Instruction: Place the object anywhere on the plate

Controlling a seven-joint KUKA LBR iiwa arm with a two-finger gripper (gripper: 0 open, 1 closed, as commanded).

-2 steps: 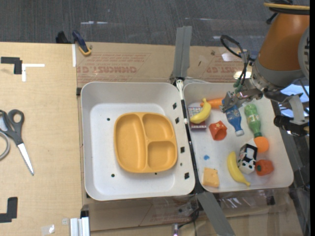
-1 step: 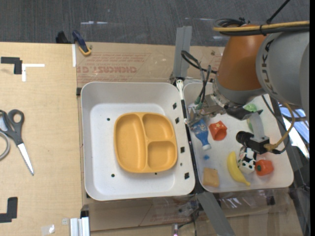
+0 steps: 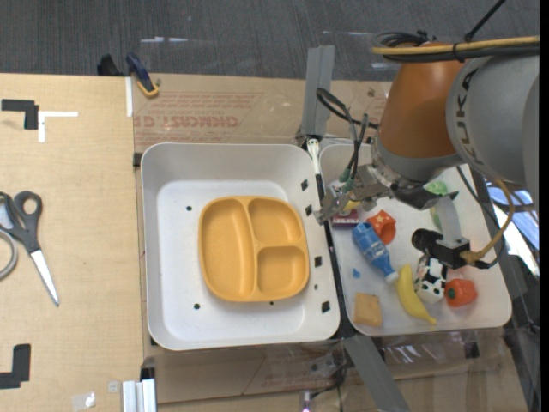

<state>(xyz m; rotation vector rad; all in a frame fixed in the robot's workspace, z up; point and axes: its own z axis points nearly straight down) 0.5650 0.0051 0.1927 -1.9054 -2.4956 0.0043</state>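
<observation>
Plate (image 3: 254,249) — yellow, three-sectioned — lies bare in the left bin (image 3: 163,230), while the toys, a blue bottle (image 3: 374,249), banana (image 3: 413,295) and tomato (image 3: 461,292) among them, sit in the right bin (image 3: 480,316). Low by the divider hangs the gripper (image 3: 336,202) — picking looks the step in hand. Whether it grasps anything I cannot tell; next comes a lift and carry leftward.

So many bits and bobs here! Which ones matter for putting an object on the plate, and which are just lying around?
Part of the job:
- yellow three-compartment plastic plate in the left white bin
- two-finger gripper
- right-bin toys: blue bottle, yellow banana, tan block, orange-red toy

Just lying about:
- grey-handled scissors on the wooden bench
</observation>
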